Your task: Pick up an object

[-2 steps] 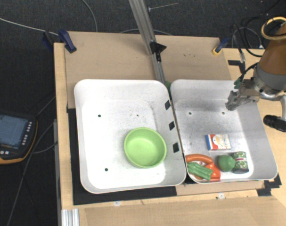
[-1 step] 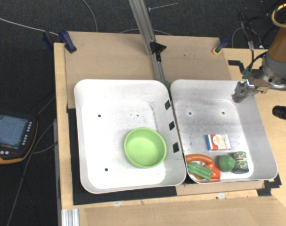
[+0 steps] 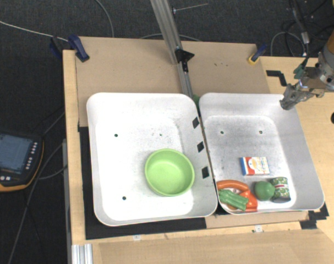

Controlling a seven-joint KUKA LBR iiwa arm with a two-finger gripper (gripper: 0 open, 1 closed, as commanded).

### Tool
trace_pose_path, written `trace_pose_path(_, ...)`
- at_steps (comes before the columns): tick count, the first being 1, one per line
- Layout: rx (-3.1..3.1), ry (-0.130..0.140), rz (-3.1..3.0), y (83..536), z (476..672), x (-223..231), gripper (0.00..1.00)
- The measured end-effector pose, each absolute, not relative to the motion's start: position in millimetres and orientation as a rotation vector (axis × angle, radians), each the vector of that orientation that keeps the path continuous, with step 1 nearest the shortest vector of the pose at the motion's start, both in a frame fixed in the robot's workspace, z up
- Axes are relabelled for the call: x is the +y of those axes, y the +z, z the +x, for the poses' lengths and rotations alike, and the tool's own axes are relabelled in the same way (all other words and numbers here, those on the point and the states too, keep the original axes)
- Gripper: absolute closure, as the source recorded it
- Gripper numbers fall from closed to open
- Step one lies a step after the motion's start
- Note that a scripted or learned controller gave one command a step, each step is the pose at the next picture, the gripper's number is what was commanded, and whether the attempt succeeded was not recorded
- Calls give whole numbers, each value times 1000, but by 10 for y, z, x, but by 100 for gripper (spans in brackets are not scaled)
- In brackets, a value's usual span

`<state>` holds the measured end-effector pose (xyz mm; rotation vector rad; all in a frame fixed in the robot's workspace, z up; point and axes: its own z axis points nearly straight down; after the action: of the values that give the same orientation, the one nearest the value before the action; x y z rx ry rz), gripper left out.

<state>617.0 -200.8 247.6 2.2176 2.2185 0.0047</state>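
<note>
A green bowl [image 3: 169,172] sits in the left bin [image 3: 109,120], toward its front right. In the right bin [image 3: 288,125], near the front edge, lie a small white and blue box [image 3: 254,165], a green ball [image 3: 263,190], a dark patterned can [image 3: 280,190] and an orange and green toy [image 3: 236,196]. My gripper [image 3: 290,99] hangs at the right bin's far right corner, well away from all of these objects, with nothing visible in it.
A metal pole [image 3: 168,23] slants across the back of the bench between the bins. Blue clamps [image 3: 78,48] and a yellow clamp [image 3: 257,53] hold the board's far corners. A handheld pendant [image 3: 12,158] lies off the bench at left.
</note>
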Motion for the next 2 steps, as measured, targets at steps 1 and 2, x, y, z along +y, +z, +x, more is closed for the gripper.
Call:
trace_pose_path(1, 2227, 2, 2217, 2362, 6088, -1473, 100)
trace_pose_path(2, 2228, 2, 2217, 2296, 5946, -898, 100)
